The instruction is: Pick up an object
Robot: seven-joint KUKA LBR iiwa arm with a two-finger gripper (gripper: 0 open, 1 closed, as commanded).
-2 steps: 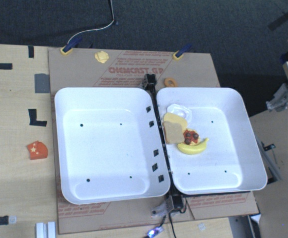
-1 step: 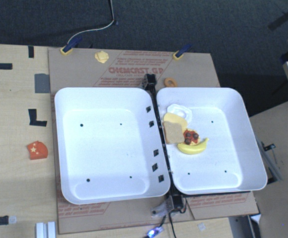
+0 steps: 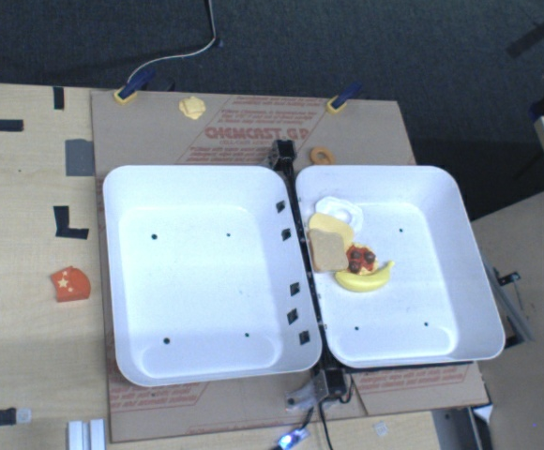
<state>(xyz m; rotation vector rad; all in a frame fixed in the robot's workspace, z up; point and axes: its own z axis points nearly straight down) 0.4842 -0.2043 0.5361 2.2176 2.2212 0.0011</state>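
- Camera view: we find the candidate objects bunched in the right bin (image 3: 441, 251), against its left wall: a yellow banana (image 3: 364, 279), a tan slice (image 3: 327, 248), a small red piece (image 3: 360, 257) and a white item (image 3: 340, 211), all touching.
- We judge the tight cluster hampers a clean single pick.
- Left bin (image 3: 197, 279) sits centre-left.
- Claw state: we cannot tell.

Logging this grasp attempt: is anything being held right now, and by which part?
Nothing is seen held. The banana, the slice of bread and the other small pieces lie loose in the right bin.
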